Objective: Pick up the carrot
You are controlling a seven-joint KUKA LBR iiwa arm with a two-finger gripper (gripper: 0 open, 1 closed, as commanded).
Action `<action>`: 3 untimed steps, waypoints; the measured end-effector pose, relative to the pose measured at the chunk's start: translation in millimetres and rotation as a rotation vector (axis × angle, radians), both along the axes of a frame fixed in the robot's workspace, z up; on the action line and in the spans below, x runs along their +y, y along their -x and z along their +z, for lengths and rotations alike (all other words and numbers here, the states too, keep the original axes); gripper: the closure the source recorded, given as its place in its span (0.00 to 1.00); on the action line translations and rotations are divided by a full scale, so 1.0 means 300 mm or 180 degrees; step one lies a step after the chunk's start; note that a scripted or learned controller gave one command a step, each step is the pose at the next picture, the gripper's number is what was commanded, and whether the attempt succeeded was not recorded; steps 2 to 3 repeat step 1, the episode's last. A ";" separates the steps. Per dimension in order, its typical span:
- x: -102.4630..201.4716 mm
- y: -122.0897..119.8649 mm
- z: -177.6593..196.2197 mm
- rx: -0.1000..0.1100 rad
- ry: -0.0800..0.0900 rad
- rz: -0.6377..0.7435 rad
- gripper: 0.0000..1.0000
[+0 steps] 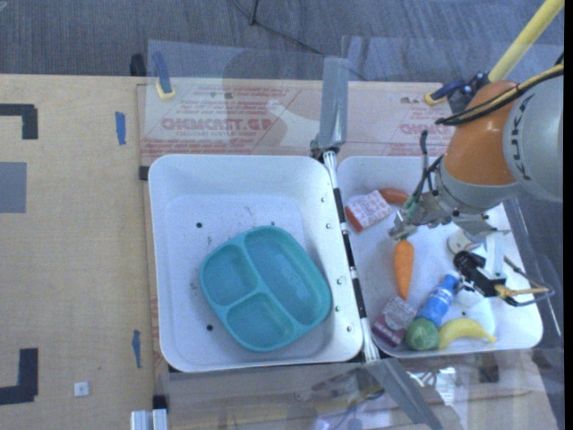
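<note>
The orange carrot [405, 268] lies lengthwise in the middle of the right white bin [524, 330], its thick end toward the back. My gripper [406, 225] hangs from the grey arm with the orange band, just behind and above the carrot's thick end and very close to it. Nothing is visibly lifted; the carrot rests on the bin floor.
Around the carrot lie a pink box [368, 210], a red-orange item [394, 195], a blue bottle [439, 298], a maroon packet [394, 319], a green lime [422, 333] and a banana [466, 331]. A teal divided plate [264, 287] sits in the left bin [179, 195].
</note>
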State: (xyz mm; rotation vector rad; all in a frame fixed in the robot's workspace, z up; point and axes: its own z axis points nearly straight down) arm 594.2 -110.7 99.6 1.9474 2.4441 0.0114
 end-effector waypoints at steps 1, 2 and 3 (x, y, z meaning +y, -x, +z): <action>0.219 0.117 0.282 0.0050 -0.0021 -0.0774 1.00; 0.219 0.117 0.282 0.0050 -0.0021 -0.0774 1.00; 0.219 0.117 0.282 0.0050 -0.0021 -0.0774 1.00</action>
